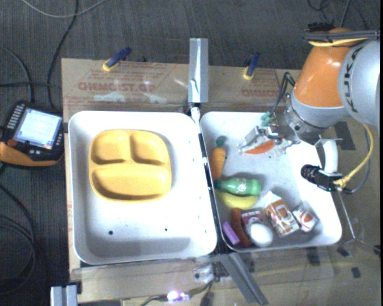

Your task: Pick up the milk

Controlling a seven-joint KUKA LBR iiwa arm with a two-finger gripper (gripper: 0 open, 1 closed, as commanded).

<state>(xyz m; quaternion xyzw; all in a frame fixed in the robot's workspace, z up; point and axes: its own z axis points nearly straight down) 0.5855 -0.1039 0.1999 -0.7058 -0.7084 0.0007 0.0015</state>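
Two white bins sit on the desk (pixel 73 75). Claw (pixel 263 139) hovers at 12 o'clock in the right bin (pixel 329 225); its opening cannot be determined. Milk (pixel 281 217) lies at 5 o'clock, ungrasped. Step: approach. Next: travel toward 5 o'clock, descend over milk.

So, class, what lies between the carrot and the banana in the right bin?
A green bottle on its side, resting against the banana, just below the carrot, in the camera view.
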